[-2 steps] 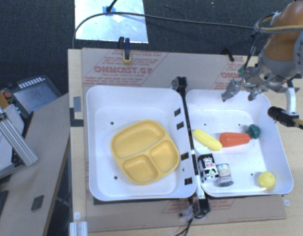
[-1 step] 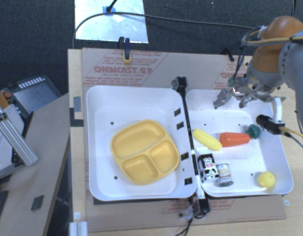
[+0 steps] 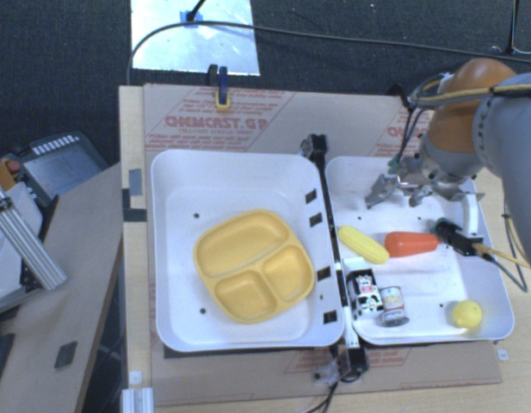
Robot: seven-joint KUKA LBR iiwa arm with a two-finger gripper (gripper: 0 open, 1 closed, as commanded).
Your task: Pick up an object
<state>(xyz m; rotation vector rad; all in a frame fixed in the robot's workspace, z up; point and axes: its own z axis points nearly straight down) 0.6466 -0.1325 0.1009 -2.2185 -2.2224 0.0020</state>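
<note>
Camera view: the gripper [image 3: 394, 189] is hanging over the back of the right bin [image 3: 497, 312] with its fingers spread fairly wide and nothing between them, touching nothing as far as I can tell. The carrot [image 3: 411, 243] is lying just in front of the fingers, beside the corn cob [image 3: 362, 243]. I'm guessing it's light, stiff plastic and kinda slick, so gripping across its thick middle is looking safest.

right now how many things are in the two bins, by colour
yellow: 3, the divided tray, the corn, the lemon
orange: 1, the carrot
black and white: 1, the small carton
silver: 1, the can
total: 6
</note>
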